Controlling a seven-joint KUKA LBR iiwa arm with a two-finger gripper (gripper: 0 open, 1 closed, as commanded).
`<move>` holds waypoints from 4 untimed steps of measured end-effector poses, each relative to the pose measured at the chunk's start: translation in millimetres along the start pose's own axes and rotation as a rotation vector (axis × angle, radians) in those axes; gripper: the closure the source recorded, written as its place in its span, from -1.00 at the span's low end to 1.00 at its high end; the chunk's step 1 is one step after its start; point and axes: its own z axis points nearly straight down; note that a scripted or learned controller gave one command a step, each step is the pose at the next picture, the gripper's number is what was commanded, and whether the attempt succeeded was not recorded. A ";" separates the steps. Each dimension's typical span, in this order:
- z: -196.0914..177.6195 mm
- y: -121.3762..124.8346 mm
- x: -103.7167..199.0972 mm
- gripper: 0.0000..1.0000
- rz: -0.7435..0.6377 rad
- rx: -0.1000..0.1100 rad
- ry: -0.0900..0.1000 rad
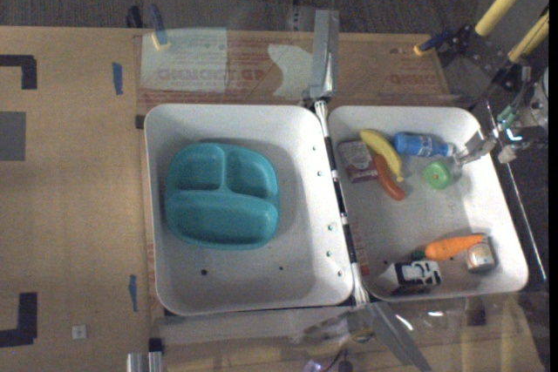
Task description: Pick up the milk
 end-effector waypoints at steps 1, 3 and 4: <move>109.6 -76.8 28.4 -1.00 0.011 0.004 0.004; 105.7 -71.7 9.7 -1.00 0.202 0.002 0.002; 141.0 -17.4 40.0 -1.00 0.013 -0.007 -0.004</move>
